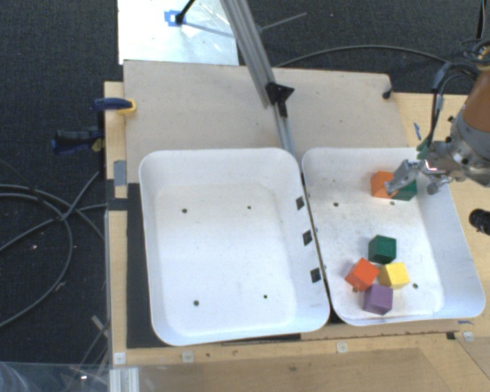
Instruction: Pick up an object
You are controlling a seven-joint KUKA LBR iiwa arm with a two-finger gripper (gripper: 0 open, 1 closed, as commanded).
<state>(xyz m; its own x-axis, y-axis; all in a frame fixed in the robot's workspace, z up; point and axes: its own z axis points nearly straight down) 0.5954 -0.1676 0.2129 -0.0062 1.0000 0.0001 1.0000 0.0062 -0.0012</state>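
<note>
My gripper hangs over the upper right part of the right bin, its two fingers spread apart and open. An orange block lies just left of it, and a dark green block sits right under the left fingertip; nothing shows between the fingers. Lower in the same bin lies a cluster: a green cube, an orange-red cube, a yellow cube and a purple cube.
The left bin lies beside the right one, with a row of black clips along their shared edge. A slanted metal pole crosses the bench from the top. Cables and a blue clamp lie off the bench's left side.
</note>
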